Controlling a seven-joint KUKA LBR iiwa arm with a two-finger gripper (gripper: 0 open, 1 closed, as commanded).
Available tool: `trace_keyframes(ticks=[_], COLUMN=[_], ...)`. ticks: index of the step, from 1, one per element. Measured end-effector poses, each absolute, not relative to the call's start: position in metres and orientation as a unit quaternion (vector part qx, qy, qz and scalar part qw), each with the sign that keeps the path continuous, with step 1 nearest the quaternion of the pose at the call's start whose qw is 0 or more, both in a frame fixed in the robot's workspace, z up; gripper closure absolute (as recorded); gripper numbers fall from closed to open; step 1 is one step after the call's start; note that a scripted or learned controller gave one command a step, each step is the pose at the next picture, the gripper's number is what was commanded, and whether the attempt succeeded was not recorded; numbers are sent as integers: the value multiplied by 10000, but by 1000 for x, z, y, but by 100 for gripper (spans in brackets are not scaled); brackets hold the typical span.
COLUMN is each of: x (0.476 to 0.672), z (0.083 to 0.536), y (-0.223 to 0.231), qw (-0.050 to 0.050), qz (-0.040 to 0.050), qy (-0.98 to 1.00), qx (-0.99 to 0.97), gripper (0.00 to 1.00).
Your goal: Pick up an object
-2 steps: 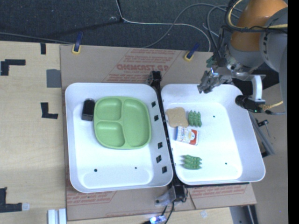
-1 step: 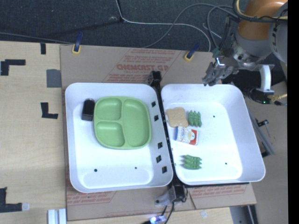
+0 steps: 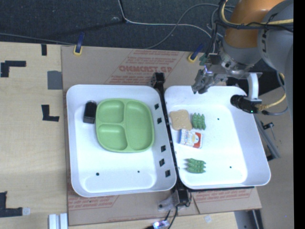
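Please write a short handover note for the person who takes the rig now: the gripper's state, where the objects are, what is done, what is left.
Gripper: above the right bin's far edge, carrying nothing.
Right bin: tan slice, green piece beside it, a small carton below them, and a second green piece nearer the front.
Left bin: green divided plate with a small black object at its left.
Done: no pick so far.
Left: choose an object, descend, grasp, lift.
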State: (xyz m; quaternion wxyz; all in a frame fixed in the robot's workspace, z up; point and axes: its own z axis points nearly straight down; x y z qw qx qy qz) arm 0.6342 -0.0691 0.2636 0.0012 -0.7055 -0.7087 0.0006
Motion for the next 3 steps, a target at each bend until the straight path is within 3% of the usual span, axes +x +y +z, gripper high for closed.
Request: trace_keyframes(ticks=[2,3], x=[614,614], z=[245,227], y=[42,96], qw=[15,16], qz=[8,14], qy=[-7093,-7093], qx=[-7049,-7049], gripper=[100,100])
